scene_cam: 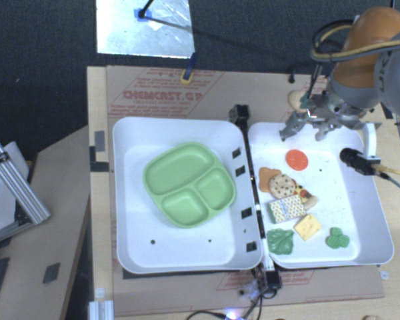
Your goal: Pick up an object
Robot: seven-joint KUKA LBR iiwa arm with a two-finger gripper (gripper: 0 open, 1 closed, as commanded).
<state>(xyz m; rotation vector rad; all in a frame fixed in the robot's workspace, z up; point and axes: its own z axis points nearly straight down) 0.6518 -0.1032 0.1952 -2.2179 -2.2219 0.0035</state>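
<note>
My gripper (303, 133) hangs over the far end of the right bin (367, 205), its two fingers spread apart with nothing between them. Just below it lies a red disc (297, 159). Nearer the camera sit a chocolate-chip cookie (282, 186), an orange-brown piece (268, 177), a patterned white block (287, 209), a yellow wedge (307, 227), and two green leafy pieces (280, 241) (337, 238).
The left bin (133, 145) holds a green three-compartment tray (189, 183). A black-clipped divider (248, 179) runs between the bins. A silver sheet (145, 19) lies beyond the bench's far edge. Metal rails (13, 185) stand at the left.
</note>
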